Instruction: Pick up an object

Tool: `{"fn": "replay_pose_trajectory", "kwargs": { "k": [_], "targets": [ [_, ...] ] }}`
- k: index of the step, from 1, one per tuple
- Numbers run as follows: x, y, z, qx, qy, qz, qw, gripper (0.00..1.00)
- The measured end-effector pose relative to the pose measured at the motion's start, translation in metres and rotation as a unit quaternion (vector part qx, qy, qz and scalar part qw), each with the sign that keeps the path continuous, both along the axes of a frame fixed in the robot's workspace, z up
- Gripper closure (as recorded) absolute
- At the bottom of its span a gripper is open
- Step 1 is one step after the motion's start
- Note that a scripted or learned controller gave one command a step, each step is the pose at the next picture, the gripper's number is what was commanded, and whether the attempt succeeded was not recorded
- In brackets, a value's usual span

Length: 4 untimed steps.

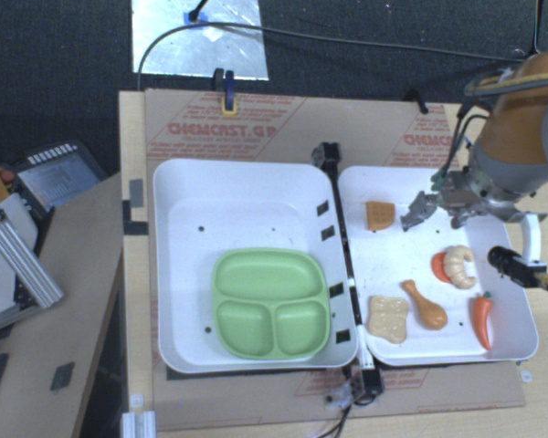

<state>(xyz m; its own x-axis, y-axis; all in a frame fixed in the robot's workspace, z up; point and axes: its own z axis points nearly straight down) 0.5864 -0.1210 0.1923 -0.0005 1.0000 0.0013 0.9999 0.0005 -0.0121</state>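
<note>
In the right white bin (511, 336), near its back, hangs the grey two-finger gripper (418, 213). Its dark tips are too small and blurry to tell apart. Nothing can be seen in it.

Just to its left lies a small tan square block like a bit of toast (379, 215), the closest toy. Nearer the front sit a pale curly toy shrimp on a red round piece (458, 266), a brown toy chicken leg (424, 304), a light bumpy cracker-shaped piece (388, 318) and an orange toy carrot (481, 320).

The left white bin (178, 199) holds a green plastic tray with three parts (269, 301).

The robot looks to be at the reaching step, with nothing picked yet. Next it would need to move over one toy, go down and squeeze.

The arm's top is cut off at the right edge.
</note>
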Motion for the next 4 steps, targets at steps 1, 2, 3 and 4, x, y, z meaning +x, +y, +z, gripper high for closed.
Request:
{"fn": "replay_pose_trajectory", "kwargs": {
  "k": [1,2,3,4],
  "targets": [
    [0.003,0.0,0.008,-0.0007,-0.006,0.001,1.0,0.0],
    [0.01,-0.004,-0.038,-0.0007,-0.005,0.0,1.0,0.0],
    [0.018,-0.009,-0.088,-0.0007,-0.005,0.0,1.0,0.0],
    [0.019,-0.009,-0.108,-0.0008,-0.006,0.001,1.0,0.0]
  ]
}}
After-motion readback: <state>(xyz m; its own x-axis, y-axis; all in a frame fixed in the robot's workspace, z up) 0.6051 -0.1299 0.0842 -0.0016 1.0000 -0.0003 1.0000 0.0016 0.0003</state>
